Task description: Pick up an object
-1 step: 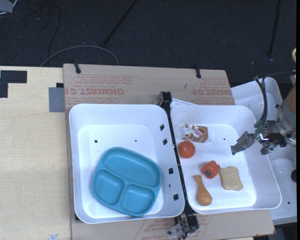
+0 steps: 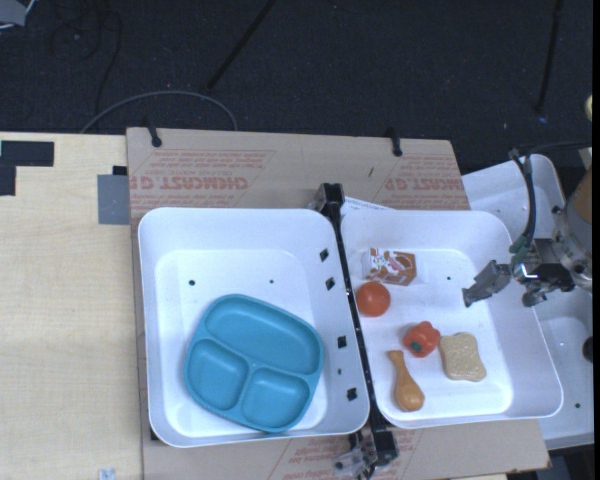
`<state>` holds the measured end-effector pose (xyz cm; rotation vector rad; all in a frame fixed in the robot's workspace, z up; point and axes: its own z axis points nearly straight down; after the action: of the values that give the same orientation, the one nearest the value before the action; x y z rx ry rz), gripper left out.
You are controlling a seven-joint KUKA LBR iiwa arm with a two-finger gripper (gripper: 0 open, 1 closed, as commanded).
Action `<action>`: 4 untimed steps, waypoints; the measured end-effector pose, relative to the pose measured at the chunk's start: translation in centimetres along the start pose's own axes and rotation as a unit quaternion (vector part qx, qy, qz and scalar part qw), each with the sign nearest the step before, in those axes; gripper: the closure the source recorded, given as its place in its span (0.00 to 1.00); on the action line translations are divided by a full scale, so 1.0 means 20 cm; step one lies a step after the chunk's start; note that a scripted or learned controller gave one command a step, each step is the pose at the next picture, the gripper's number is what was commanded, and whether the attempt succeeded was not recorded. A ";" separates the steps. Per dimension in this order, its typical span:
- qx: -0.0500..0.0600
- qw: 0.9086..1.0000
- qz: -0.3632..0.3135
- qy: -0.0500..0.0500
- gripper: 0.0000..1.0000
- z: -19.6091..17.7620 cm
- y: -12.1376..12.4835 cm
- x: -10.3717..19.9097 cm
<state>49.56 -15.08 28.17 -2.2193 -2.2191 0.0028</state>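
Note:
The right bin (image 2: pixel 500 230) holds several small things: a brown and white packet (image 2: pixel 392 265), an orange-red ball (image 2: pixel 373 299), a red pepper toy (image 2: pixel 421 338), a tan bread slice (image 2: pixel 463 357) and an orange drumstick-shaped toy (image 2: pixel 406 380). My gripper (image 2: pixel 479 291) hangs over the bin's right side, above and to the right of the bread slice and pepper. It is apart from all of them, and nothing shows held in it.
A blue divided plate (image 2: pixel 253 361) lies in the left bin (image 2: pixel 165 230). A black divider (image 2: pixel 342 298) with clips runs between the bins. Both bins sit on a cardboard sheet (image 2: pixel 280 168). Cables trail by the arm at right.

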 end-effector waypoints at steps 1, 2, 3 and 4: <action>0.002 1.000 0.000 0.001 0.00 0.22 -0.01 -0.01; 0.002 1.000 0.000 0.001 0.00 0.44 0.00 -0.01; 0.002 1.000 0.000 0.001 0.00 0.69 0.01 -0.06; 0.001 1.000 0.002 0.001 1.00 0.62 0.01 -0.06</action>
<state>49.72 -16.29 15.70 -2.2229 -2.2127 0.0034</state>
